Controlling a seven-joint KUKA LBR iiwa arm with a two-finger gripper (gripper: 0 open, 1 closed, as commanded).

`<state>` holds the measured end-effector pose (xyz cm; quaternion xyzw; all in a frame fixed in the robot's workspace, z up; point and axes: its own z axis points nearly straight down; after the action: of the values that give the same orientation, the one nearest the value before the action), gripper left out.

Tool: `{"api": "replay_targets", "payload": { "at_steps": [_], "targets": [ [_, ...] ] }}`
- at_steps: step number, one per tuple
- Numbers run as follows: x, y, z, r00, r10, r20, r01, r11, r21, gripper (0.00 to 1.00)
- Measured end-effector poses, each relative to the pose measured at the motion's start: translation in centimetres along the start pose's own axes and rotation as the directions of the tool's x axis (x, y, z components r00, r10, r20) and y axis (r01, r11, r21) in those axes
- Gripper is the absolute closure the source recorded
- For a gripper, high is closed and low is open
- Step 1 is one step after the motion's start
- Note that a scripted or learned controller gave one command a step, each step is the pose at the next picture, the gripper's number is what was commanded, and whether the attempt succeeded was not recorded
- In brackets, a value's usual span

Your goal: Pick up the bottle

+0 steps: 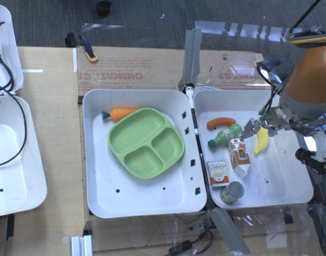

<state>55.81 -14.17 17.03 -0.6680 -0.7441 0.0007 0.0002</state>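
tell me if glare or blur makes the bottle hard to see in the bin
Camera view: the green bottle is evenly lit and sharp enough, no glare on it; the claw beside it looks slightly soft; bright reflections sit on the clear sheeting behind the bins.

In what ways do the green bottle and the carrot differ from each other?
The green bottle lies in the right bin, close to the pincer; the carrot lies in the left bin, far from it. The bottle is green all over, while the carrot is orange with a green top. The carrot touches the green plate; the bottle lies beside a sausage. Both lie on their sides.
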Motion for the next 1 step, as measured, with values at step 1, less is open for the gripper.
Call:
{"api": "replay_targets", "payload": {
  "at_steps": [1],
  "targets": [
    [1.82, 7.68, 5.22, 0.995, -0.102, 0.001, 0.102, 0.995, -0.001, 0.00]
  ]
}}
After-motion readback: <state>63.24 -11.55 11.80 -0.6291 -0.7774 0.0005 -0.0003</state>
